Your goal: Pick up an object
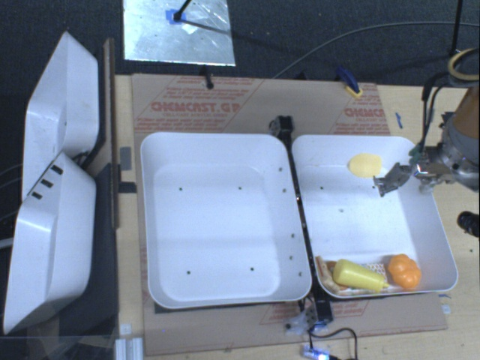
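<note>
While the claw (401, 175) hangs over the right bin (427, 223) with nothing visibly gripped, though I cannot tell its state, a pale yellow piece (365, 165) lies just beside it, a yellow bottle (360, 275) and orange fruit (405, 271) well apart.

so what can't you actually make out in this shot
- End effector, camera view: too small and blurred to tell whether it is open or shut.
- Arm: cut off by the right edge.
- Flat item under the yellow object: mostly covered, kind unclear.
- Orange object: too small to identify.
</note>
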`<state>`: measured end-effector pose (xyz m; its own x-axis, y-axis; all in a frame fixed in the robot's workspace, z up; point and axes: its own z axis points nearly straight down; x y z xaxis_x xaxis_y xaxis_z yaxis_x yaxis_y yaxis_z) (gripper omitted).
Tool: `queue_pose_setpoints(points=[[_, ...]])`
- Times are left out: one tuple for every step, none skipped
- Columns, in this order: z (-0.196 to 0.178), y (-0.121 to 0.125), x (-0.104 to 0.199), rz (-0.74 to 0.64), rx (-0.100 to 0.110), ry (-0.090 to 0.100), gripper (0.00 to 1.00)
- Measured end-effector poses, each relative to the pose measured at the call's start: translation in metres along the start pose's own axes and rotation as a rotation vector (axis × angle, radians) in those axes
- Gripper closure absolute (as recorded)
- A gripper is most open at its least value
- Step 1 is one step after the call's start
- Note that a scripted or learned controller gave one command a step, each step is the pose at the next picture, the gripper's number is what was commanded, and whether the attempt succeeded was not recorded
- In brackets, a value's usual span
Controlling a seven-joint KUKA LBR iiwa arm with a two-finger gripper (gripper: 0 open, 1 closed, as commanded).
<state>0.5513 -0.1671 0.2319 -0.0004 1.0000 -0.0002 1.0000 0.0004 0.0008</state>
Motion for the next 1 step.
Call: queue_pose_setpoints(points=[[-0.0189, -0.0156, -0.0248, 0.002, -0.001, -0.001, 0.00]])
